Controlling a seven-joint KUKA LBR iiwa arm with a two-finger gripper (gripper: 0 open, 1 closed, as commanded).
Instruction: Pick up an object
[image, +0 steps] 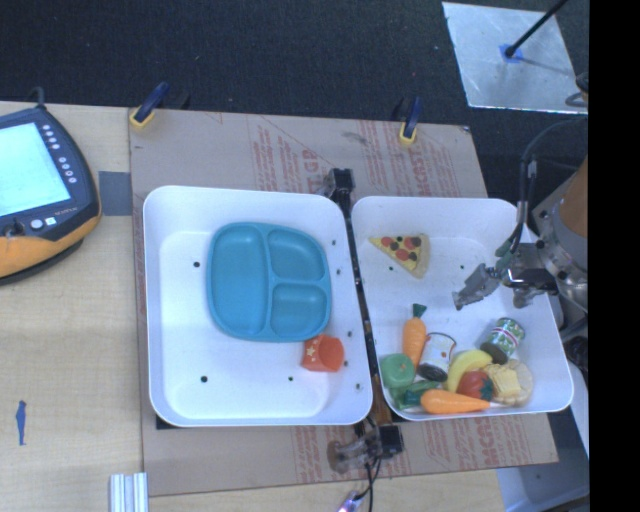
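Note:
The right bin (455, 225) holds a pizza slice (403, 250) at its back. Toward its front lie an upright carrot (415, 338), a green can (506, 336), a banana (470, 364), a green cup (397, 372) and a second carrot (452, 402) lying flat. My gripper (498, 287) hangs over the right side of this bin, above and just behind the can. Its fingers stand apart, one grey fingertip (471, 291) pointing left, with nothing between them. The left bin (175, 330) holds a blue divided plate (268, 280) and a small red object (322, 353).
A teach pendant with an orange rim (35, 195) lies on the bench at far left. Two clamps (148, 105) (408, 127) pin the cardboard sheet at the back. The bins touch along a central divider (352, 300).

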